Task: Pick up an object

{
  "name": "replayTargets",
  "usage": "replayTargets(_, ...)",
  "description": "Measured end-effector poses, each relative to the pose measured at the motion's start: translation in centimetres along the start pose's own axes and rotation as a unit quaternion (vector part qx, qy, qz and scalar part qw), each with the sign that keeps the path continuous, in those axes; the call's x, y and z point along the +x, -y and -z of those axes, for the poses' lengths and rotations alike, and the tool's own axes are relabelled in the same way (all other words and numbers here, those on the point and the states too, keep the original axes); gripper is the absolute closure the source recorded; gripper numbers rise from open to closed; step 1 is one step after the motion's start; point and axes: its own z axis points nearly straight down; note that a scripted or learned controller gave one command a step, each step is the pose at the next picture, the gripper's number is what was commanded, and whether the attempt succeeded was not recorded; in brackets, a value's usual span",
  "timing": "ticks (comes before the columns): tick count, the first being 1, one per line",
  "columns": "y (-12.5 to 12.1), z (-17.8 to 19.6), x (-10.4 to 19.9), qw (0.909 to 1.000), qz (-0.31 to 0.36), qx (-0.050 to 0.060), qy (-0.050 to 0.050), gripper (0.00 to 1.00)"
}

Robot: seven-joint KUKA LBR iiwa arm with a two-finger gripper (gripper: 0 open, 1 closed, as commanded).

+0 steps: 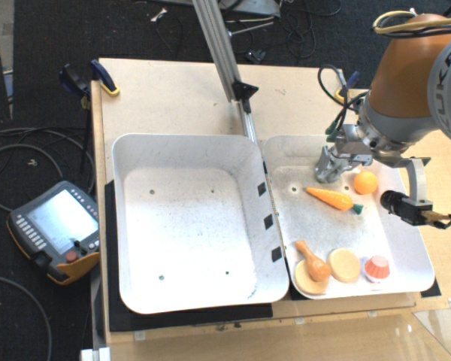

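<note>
My gripper hangs low over the back of the right bin, with nothing seen between its fingers. Just in front of it lies an orange carrot with a green tip, and an orange ball rests to the gripper's right. Along the bin's front edge sit a tan drumstick-shaped toy on a pale round disc, a second pale disc, and a pink-and-white cupcake-like piece.
The left bin stands beside the right one, sharing a raised middle wall. A slanted metal pole rises behind the bins. A teach pendant lies on the floor at left.
</note>
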Motion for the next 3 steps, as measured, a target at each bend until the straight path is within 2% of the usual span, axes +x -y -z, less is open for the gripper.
replayTargets(2, -1.8, 0.1, 11.0, 1.0, 0.0, -0.001, 0.0, 1.0)
replayTargets(3, -2.4, -2.4, 16.7, 1.0, 0.0, 0.002, 0.0, 1.0)
